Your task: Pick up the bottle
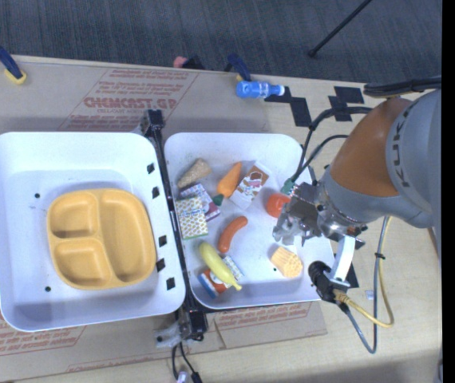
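Observation:
What looks like a small bottle (210, 283), red, white and blue, lies at the front edge of the right bin (291, 146), partly under a yellow banana (220, 266). My gripper (289, 228) hangs low over the right side of that bin, between a red round toy (275, 204) and a tan waffle-like piece (286, 262). It is well to the right of the bottle, with nothing seen in its grasp. The wrist hides the gripper's tip.
The right bin also holds a sausage (232, 231), a carrot (229, 179), a small carton (249, 185), a bread wedge (195, 171) and printed packets (191, 216). A yellow divided plate (100, 238) lies in the left bin (20, 154). A blue clamp (255, 90) sits behind the bins.

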Controlling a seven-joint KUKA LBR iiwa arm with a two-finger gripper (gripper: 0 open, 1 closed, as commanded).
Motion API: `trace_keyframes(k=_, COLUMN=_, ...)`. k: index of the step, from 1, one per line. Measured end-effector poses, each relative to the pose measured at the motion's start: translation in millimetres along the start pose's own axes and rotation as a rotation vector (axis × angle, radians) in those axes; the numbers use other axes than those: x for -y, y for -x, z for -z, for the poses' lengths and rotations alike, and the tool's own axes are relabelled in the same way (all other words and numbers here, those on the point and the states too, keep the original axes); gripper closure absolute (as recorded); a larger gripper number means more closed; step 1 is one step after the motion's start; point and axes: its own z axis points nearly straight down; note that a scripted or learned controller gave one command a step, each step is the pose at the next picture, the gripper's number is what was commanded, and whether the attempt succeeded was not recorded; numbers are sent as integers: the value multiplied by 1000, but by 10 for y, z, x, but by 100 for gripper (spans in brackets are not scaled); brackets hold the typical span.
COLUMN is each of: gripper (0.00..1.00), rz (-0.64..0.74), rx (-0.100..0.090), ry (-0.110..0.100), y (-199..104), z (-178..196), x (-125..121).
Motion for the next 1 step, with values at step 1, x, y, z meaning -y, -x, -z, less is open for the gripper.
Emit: trace_keyframes(k=1, gripper=100, rz=-173, rx=-1, ry=-3, y=-415, z=-157, x=211)
